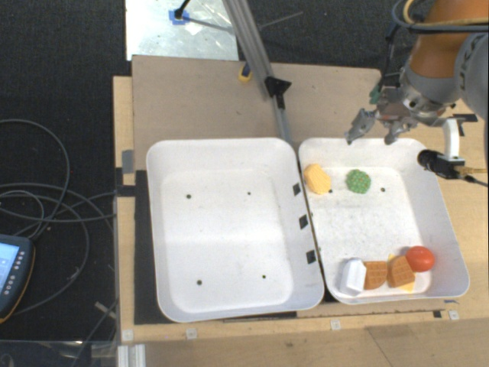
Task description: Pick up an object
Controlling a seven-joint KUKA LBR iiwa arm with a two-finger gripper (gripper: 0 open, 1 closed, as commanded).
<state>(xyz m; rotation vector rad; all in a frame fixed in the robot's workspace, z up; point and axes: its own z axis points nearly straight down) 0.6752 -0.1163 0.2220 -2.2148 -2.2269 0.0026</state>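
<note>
Camera view: gripper [374, 134], fingers spread and empty, hovers above the right bin's [439, 197] far rim; descending here could strike it, missing the green ball [357, 180].

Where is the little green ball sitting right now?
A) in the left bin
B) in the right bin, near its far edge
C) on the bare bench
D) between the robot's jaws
B: the green ball lies on the floor of the right bin, near its far edge, beside a yellow piece, with the gripper above and clear of it.
</note>
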